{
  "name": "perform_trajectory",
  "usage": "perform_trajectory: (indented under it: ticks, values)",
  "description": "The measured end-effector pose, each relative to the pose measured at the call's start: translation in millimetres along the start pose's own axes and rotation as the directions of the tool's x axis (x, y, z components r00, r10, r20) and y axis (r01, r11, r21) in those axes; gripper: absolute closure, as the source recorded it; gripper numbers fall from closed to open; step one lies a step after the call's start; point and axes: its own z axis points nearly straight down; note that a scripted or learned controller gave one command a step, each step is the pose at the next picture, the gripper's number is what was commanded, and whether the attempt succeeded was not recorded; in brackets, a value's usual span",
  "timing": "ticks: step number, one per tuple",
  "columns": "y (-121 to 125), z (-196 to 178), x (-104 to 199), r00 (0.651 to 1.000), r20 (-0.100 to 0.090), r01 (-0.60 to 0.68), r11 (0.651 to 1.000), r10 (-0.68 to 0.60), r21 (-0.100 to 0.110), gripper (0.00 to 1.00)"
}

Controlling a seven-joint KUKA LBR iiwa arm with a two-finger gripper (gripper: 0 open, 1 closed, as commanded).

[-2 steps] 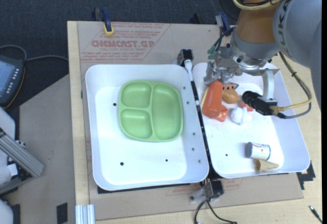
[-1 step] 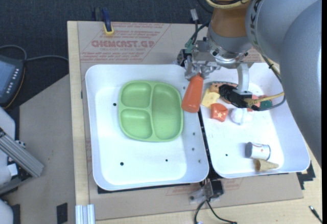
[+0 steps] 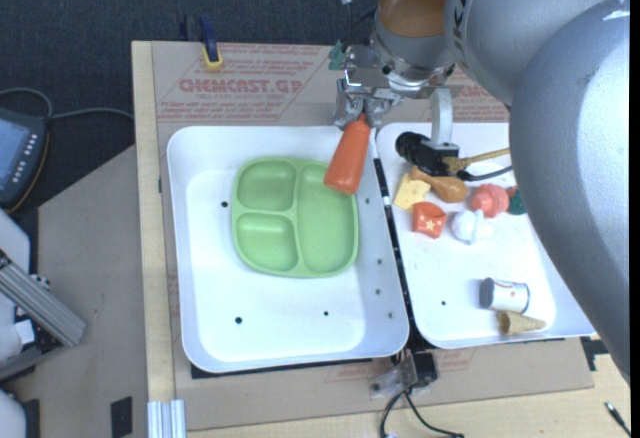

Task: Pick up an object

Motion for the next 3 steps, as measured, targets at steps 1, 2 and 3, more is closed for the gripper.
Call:
perform_trajectory:
  ticks: [1, 2, 3]
  values:
    - [6, 20, 7, 1.0, 0.001, -0.004, 1.0, 0.004, 0.009, 1.0]
    - [5, 19, 10, 1.0, 0.002, -0.004, 1.0, 0.004, 0.008, 1.0]
    - [5, -2, 7, 1.0, 0.001, -0.004, 1.0, 0.004, 0.001, 1.0]
